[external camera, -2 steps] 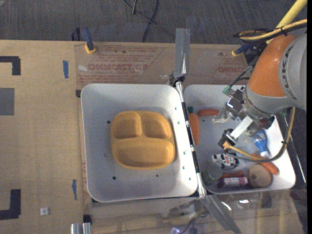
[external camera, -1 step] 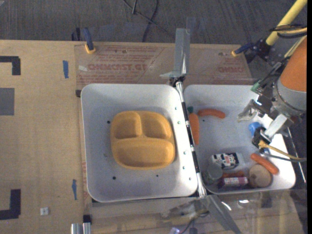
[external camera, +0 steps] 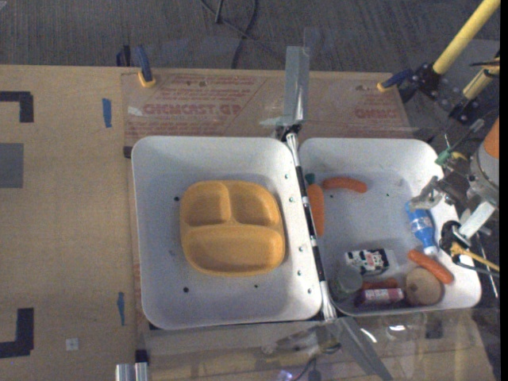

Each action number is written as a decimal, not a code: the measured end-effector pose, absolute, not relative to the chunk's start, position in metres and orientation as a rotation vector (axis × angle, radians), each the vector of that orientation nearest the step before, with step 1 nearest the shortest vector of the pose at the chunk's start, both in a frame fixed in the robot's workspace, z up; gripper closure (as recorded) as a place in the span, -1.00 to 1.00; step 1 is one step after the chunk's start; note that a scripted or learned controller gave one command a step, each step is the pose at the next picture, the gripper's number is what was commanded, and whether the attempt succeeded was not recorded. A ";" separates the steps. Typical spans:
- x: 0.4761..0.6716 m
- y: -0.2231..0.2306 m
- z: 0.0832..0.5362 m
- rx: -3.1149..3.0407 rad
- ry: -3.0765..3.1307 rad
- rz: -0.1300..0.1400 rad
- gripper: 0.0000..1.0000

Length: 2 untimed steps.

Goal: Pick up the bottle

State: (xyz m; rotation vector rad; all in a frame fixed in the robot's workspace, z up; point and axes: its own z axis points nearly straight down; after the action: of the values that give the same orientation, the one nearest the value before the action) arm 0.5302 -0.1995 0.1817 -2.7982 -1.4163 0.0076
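Bottle [external camera: 420, 225] — one, blue — lies beside gripper [external camera: 444, 193], whose grip I cannot tell.

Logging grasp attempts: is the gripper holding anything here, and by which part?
Cannot be told. The gripper is beside the blue bottle, but its grip isn't discernible.

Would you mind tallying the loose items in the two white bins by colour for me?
Yellow: 1, the divided tray.
Orange: 3, sausage-like pieces.
Blue: 1, the bottle.
Black and white: 1, a small carton.
Dark red: 1, a flat packet.
Tan: 1, a round item.
Total: 8
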 end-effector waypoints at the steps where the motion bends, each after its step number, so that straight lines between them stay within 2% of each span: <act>1: 0.529 -0.201 0.190 -2.798 -1.410 0.011 1.00; 2: 0.526 -0.214 0.101 -2.832 -1.353 -0.013 1.00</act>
State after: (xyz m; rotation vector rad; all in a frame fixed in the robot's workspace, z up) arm 0.5260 -0.2136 0.1006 -2.8320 -1.3526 -0.0128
